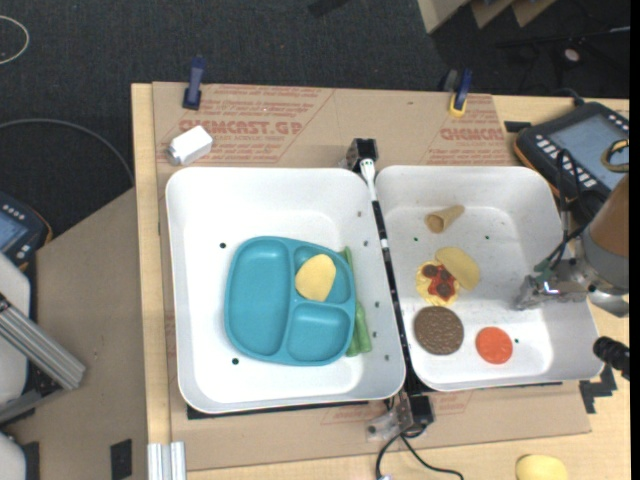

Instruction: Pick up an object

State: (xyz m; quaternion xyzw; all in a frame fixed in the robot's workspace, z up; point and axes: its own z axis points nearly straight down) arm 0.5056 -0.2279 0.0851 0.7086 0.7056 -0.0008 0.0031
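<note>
The right bin (pixel 520 193) holds a small tan cone-shaped piece (pixel 443 217), a yellow slice (pixel 459 264) lying against a red-and-dark lumpy piece (pixel 438 284), a round brown patty (pixel 438 330) and an orange-red disc (pixel 493 345). My gripper (pixel 535 291) hangs low at the right side of this bin, right of the yellow slice and above-right of the orange disc, touching neither. The grey arm (pixel 608 258) comes in from the right edge. In the left bin (pixel 200 208), a teal divided plate (pixel 262 298) carries a yellow oval piece (pixel 316 278).
A green strip (pixel 357 323) lies along the teal plate's right edge. A white block (pixel 190 145) and two clamps (pixel 194 83) sit on the cardboard behind the bins. A black pendant (pixel 572 148) rests at the back right, and a yellow object (pixel 540 466) lies at the bottom right.
</note>
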